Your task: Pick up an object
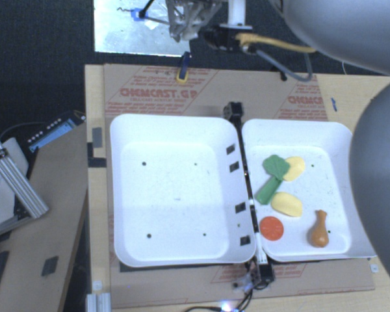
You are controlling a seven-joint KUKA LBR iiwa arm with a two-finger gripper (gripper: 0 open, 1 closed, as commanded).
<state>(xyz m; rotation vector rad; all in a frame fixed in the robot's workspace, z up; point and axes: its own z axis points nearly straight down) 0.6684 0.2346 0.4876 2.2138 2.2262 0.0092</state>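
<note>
Gripper (184,19) hangs high at the far edge of the counter (201,90), well apart from both bins. Whether its fingers are released or clenched cannot be told; glare obscures them. Nothing is seen between them. Candidate objects lie grouped in the right bin (341,138): green piece (273,177), two yellow pieces, red disc (271,228), brown drumstick (319,229). No pick has begun, by appearance.

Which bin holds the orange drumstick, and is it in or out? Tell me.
In. The orange drumstick lies flat on the floor of the right bin, near its front right corner, apart from the red disc.
</note>
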